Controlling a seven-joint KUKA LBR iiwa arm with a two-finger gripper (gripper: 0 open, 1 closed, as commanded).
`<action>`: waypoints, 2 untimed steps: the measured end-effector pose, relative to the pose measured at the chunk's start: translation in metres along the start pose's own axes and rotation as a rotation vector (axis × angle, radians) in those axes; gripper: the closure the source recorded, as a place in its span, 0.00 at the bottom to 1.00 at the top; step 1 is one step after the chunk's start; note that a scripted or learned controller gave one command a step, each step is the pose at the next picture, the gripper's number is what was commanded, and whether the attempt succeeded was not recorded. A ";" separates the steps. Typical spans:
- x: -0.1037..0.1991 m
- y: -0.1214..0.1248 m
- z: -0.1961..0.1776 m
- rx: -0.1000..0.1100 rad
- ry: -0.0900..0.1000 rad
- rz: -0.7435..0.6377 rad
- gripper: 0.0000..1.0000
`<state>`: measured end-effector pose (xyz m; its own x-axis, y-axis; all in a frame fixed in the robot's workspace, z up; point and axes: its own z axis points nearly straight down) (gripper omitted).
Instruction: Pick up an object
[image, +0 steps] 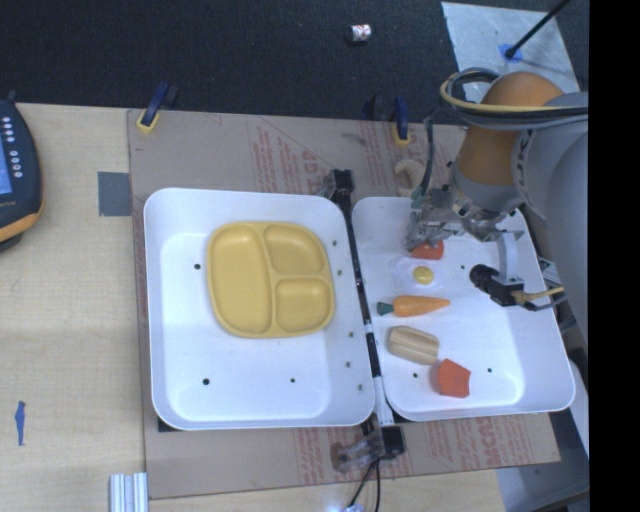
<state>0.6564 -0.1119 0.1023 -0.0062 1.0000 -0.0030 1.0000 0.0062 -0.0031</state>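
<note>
Camera view showed my gripper (428, 238) low in the right bin's (540, 385) upper left, over a small red object (430, 250); I couldn't tell its state. Nothing was lifted yet.

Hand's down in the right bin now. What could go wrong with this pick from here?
1. The hand sits at a small red piece near the right bin's back wall; the piece looks small, so it may slip free.
2. The fried egg lies just below it and the carrot beyond; a sideways move could knock them.
</note>
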 end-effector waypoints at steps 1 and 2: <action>0.063 -0.045 -0.094 0.000 0.004 -0.002 1.00; 0.084 -0.050 -0.112 -0.001 0.003 -0.001 1.00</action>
<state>0.6059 -0.0276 0.2141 -0.0071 1.0000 -0.0002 1.0000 0.0071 -0.0018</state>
